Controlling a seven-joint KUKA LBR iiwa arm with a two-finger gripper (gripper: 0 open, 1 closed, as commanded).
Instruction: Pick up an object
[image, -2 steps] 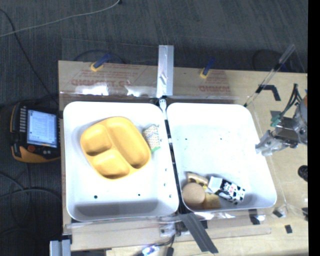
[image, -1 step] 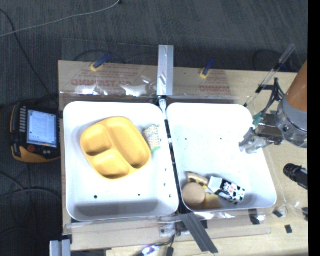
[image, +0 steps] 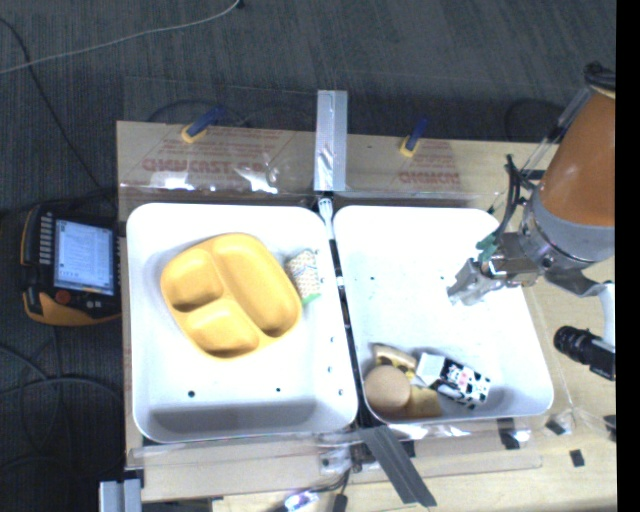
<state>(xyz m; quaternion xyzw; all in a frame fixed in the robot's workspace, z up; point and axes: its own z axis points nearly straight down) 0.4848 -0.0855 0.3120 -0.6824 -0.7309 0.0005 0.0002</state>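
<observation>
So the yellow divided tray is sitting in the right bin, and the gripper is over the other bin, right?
Not quite. The camera view shows the yellow divided tray in the left bin, not the right one. The gripper is over the other bin, the right bin, above its bare floor and apart from the small objects at its near edge.

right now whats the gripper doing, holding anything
Two-finger gripper: above the bare floor of the right white bin; open or closed cannot be told, nothing seen in it.
</observation>
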